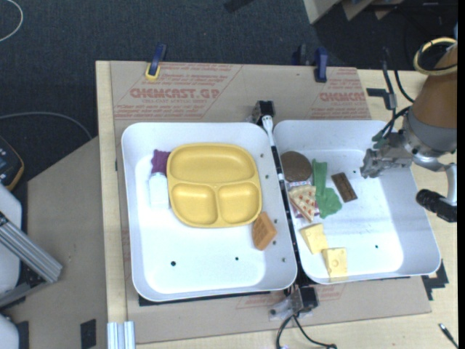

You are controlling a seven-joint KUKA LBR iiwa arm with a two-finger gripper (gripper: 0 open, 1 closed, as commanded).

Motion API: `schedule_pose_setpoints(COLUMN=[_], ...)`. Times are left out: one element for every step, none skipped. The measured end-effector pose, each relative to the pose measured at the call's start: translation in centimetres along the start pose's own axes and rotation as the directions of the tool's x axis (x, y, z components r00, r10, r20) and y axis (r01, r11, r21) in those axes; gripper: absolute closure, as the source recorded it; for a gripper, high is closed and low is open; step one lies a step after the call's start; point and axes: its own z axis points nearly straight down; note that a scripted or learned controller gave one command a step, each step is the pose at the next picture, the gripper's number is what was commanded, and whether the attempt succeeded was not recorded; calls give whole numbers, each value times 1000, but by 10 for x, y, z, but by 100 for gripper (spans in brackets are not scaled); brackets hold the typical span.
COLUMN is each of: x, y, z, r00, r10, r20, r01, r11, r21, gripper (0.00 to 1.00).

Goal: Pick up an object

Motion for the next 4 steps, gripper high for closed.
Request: schedule_pose_setpoints(x=[2,2,53,106], y=[-3,-2,-22,-42], z=[-45,-79,-89,-74], r00=[1000,1000,1000,1000], r10=[0,0,-4,-4], r20=[0,0,-5,-6], r01=[0,0,4,4], r11=[1000,1000,1000,1000], r21=[-1,-1,8,10], gripper=[100,100,100,100])
